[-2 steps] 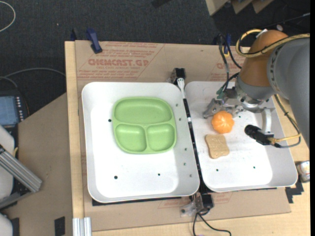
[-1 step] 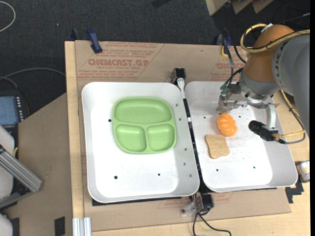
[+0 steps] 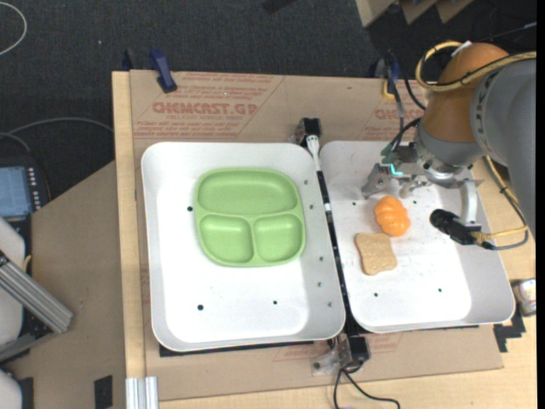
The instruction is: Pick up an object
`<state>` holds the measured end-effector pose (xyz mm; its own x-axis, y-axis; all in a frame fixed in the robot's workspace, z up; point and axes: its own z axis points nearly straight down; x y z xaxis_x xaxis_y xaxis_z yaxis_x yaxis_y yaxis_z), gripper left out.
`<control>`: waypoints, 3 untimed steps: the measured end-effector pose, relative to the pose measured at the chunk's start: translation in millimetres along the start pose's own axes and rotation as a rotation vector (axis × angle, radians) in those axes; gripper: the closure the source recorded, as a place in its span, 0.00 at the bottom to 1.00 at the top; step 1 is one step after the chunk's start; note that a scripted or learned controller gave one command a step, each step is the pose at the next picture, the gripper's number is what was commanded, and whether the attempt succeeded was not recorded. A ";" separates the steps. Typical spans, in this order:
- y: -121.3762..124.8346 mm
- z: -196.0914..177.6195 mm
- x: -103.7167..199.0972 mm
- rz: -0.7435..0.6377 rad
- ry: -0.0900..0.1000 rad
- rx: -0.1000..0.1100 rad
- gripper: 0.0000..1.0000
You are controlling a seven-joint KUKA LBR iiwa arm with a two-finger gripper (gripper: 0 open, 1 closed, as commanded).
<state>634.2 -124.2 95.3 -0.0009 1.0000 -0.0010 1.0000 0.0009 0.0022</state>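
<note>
An orange fruit (image 3: 392, 216) lies in the right bin (image 3: 443, 301), near its middle. A tan slice of bread (image 3: 375, 253) rests just in front of it, touching or nearly touching it. My gripper (image 3: 392, 180) hangs directly behind the orange, at the bin's far side, and its metal tip comes close to the fruit's top. The grey arm with its orange band (image 3: 456, 92) comes in from the right above the bin's back corner. Nothing shows as held.
The left bin (image 3: 170, 254) holds a green divided plate (image 3: 249, 216) with three compartments. A black cable fitting (image 3: 451, 226) lies over the right bin beside the orange. A black clip (image 3: 310, 130) sits where the bins meet at the back.
</note>
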 end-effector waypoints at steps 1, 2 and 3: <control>-108.0 11.7 20.0 0.004 0.005 0.014 0.00; -48.4 10.0 -23.4 0.001 -0.003 -0.004 0.00; -50.2 -0.4 -21.5 0.002 -0.001 -0.002 1.00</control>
<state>584.0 -145.7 95.5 0.0008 1.0000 -0.0019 1.0000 -0.0008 0.0038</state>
